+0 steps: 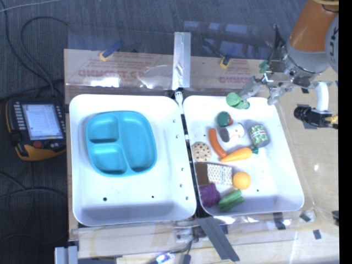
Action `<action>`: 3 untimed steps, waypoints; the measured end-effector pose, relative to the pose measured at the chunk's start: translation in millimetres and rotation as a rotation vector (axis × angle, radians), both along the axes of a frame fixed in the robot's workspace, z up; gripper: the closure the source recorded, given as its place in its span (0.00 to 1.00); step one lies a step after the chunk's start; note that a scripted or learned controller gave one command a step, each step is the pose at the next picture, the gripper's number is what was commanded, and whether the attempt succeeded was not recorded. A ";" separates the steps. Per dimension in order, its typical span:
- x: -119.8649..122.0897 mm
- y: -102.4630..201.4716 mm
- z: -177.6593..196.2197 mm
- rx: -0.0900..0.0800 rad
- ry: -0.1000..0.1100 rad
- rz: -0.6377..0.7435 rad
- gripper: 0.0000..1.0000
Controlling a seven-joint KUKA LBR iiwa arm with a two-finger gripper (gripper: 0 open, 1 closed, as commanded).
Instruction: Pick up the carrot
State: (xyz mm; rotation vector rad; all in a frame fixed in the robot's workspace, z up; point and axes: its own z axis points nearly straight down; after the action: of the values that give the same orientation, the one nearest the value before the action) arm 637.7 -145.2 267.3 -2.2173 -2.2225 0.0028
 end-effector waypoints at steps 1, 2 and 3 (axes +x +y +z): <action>-30.2 18.8 -93.7 0.002 -0.001 0.381 0.00; -88.7 -15.1 -130.7 0.001 -0.001 0.518 0.00; -74.9 -25.2 -153.7 -0.001 -0.005 0.730 0.00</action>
State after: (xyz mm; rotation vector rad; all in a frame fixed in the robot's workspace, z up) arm 562.8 -170.4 113.6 -1.2796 -2.8723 -0.0007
